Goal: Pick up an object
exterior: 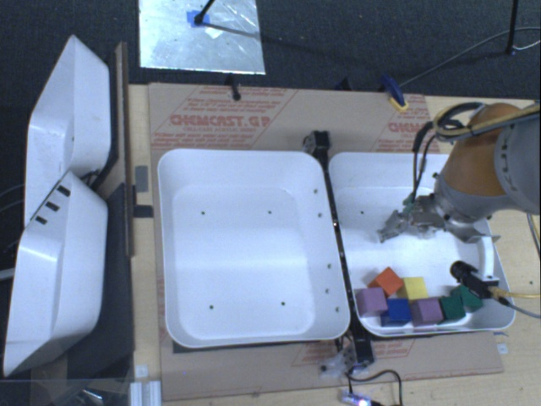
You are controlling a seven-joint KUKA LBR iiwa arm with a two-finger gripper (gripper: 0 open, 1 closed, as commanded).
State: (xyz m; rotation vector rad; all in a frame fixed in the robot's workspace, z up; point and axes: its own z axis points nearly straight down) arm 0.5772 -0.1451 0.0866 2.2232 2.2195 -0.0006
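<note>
Pincer (390,229) metallic, spread, holding nothing, above smooth white right bin (369,172); blocky cubes (412,301) nearby.

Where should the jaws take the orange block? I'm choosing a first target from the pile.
Likely from straight above, on the orange block: it sits tilted on top of the cluster, upper faces exposed. The purple block and yellow block crowd its lower sides.

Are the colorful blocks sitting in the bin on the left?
No, the colored blocks are bunched in the near corner of the right bin, not in the left bin.
</note>
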